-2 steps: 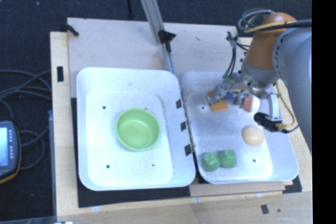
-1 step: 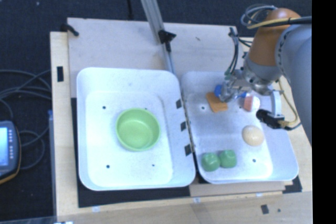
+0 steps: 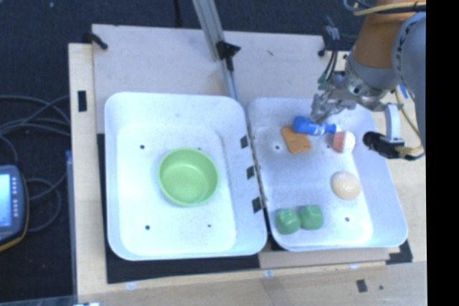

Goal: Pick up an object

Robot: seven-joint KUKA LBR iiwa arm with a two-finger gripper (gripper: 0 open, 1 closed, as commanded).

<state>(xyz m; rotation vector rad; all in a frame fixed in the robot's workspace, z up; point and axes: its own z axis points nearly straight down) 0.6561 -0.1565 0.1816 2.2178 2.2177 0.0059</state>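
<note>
Gripper [image 3: 323,113] is low over the far part of the right bin [image 3: 373,226], arm [image 3: 380,32] entering from the right, orange band above the wrist. Finger state: cannot tell, the tips are too small and blurred against the bin floor.

Directly under and just in front of the gripper: blue object [image 3: 310,127], lying roughly flat, its near end touching or overlapping the orange block [image 3: 295,140]. Whether the gripper is in contact with the blue object: cannot tell.

Orange block sits just below-left of the gripper, flat on the bin floor.

Pink-and-white object [image 3: 343,141] lies just to the lower right of the gripper, beside the blue object's right end.

Further toward the camera from the gripper: cream round object [image 3: 346,185], apart from the others.

Nearest the camera, well away from the gripper: 2 green blocks [image 3: 300,218] side by side, touching, at the near edge of the right bin.

Far to the gripper's left, in the left bin [image 3: 129,118]: 1 green bowl [image 3: 188,177], upright, open side up, near the bin's centre.

A metal pole [image 3: 204,3] runs up from between the 2 bins, behind and left of the gripper
</note>
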